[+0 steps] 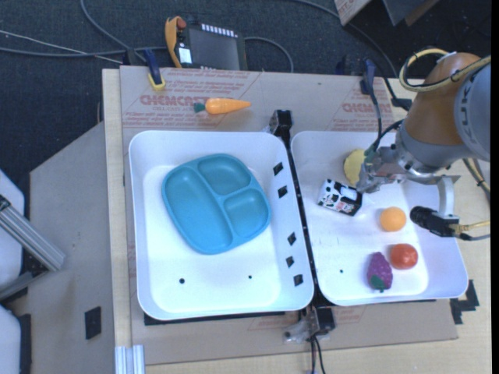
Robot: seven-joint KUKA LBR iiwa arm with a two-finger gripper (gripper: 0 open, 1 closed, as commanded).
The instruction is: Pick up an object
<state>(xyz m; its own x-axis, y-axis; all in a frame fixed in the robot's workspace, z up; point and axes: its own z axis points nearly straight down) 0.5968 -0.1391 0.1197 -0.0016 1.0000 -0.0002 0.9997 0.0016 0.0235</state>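
Observation:
In the right bin (pixel 437 287) lie a black-and-white cow-patterned toy (pixel 338 197), a yellow fruit (pixel 355 163), an orange ball (pixel 393 219), a red tomato (pixel 403 255) and a purple grape bunch (pixel 379 271). My gripper (pixel 369 179) hangs low at the back of that bin, just right of the yellow fruit and up-right of the cow-patterned toy. The wrist hides its fingertips, and nothing shows between them.
The left bin (pixel 148 232) holds a blue divided plate (pixel 217 202). A toy carrot (pixel 222 107) lies on the cardboard behind the bins, beside clamps and a black box (pixel 210 49). Black clips (pixel 290 240) line the divider between the bins.

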